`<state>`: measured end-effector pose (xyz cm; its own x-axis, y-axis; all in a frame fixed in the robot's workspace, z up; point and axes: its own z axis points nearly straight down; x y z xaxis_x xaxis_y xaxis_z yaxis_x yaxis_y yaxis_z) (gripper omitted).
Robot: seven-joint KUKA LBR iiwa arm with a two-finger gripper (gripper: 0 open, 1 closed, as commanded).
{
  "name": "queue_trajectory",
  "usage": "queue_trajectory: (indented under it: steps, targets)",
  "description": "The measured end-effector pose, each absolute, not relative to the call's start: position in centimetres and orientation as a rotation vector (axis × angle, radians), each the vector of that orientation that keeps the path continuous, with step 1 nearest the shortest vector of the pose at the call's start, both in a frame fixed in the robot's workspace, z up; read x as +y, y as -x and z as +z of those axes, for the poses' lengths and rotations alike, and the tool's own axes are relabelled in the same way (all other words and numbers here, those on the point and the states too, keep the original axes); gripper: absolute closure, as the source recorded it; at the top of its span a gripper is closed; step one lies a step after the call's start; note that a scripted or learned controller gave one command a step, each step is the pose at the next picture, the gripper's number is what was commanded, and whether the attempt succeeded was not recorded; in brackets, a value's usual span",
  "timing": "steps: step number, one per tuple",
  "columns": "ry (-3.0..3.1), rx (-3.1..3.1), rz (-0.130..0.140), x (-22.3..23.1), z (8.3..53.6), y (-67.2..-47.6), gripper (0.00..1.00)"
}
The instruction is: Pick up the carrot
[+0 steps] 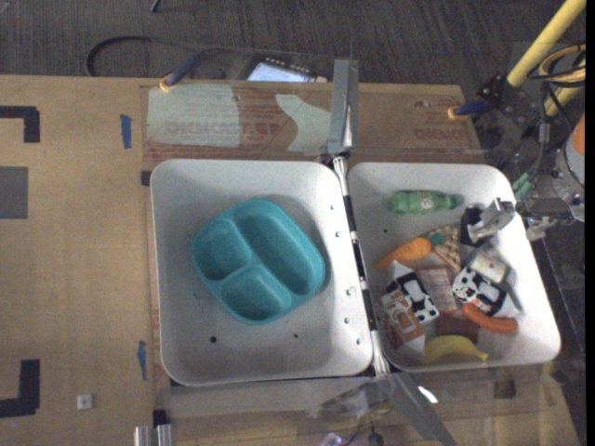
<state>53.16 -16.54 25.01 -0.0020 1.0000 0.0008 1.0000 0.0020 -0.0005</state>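
Observation:
The carrot (406, 252), orange and tapered, lies at a slant in the right bin (529, 249), near that bin's left wall and just below a green bottle (423, 201). My gripper (486, 222) hangs over the right bin's upper right part, to the right of the carrot and apart from it. Nothing shows held in it. The arm comes in from the right edge.
Around the carrot lie a waffle-like piece (450, 242), cow-patterned cartons (417, 301), a red-orange sausage (490, 320) and a banana (453, 348). The left bin (177, 249) bears a teal divided plate (258, 260). A metal divider (356, 249) separates the bins.

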Motion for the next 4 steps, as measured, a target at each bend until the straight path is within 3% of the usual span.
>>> queue_trajectory:
  steps: [1, 2, 3, 4]
  targets:
    - [2.017, -2.410, -0.001, -14.0, 10.0, -64.4, 0.00]
    - [2.148, -2.296, -0.005, -10.0, 8.6, -60.5, 0.00]
    - [2.484, -1.925, -0.007, -9.5, 8.7, -56.6, 0.00]
    - [2.487, -1.924, -0.012, -9.5, 9.7, -56.7, 1.00]
